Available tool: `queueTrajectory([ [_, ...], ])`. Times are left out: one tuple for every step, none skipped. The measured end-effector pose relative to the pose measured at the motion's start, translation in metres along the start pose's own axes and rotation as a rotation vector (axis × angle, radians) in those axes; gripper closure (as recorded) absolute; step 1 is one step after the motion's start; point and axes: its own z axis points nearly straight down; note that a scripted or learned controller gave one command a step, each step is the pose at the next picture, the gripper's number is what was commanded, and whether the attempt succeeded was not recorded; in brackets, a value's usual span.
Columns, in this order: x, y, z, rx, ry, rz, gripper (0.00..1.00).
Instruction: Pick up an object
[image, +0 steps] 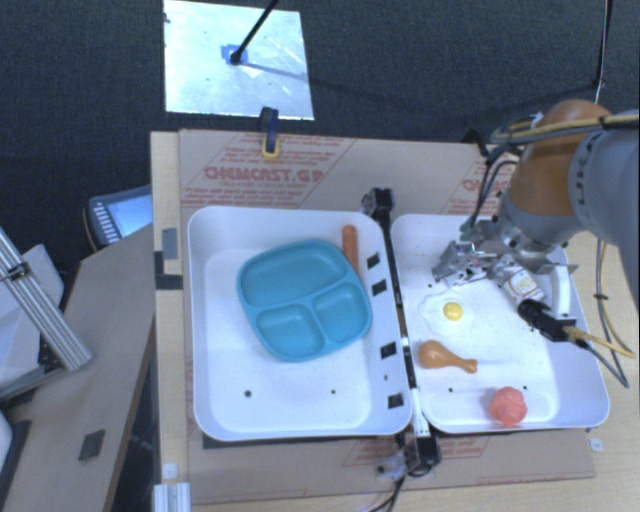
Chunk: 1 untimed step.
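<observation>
While nearest the lens: pink ball (508, 404), front of the right bin (590, 400), rounded with a rough-looking skin; probably light and a little soft, likely to roll, best pinched across its middle.
Next back: toy drumstick (446, 356), tan, glossy, lying on its side left of the ball and apart from it; probably hollow plastic, light and stiff, slippery; thin bone end pointing right, fat end more secure for a grip.
Behind that: toy fried egg (450, 313), flat white disc with a raised yellow yolk, lying on the bin floor; thin and hard to get under, the yolk bump the only real hold.
Gripper (462, 262): low over the back of the right bin, just behind the egg; finger state impossible to tell, metal parts blurred together, nothing visibly pinched.
Arm (580, 180): grey with orange band, reaching in from the right.
Left bin (215, 330): blue divided plate (303, 299), three compartments, smooth hard plastic, tilted in plan; too wide for a two-finger pinch except at the rim.
Farthest: orange sausage (350, 245), slim, rounded, lying lengthwise at the plate's back edge near the divider; light, likely to roll, best taken across its width.
</observation>
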Motion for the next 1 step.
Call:
queueTrajectory([
  [0.0005, -0.0002, 0.0523, 0.0, 0.001, 0.0, 0.0],
])
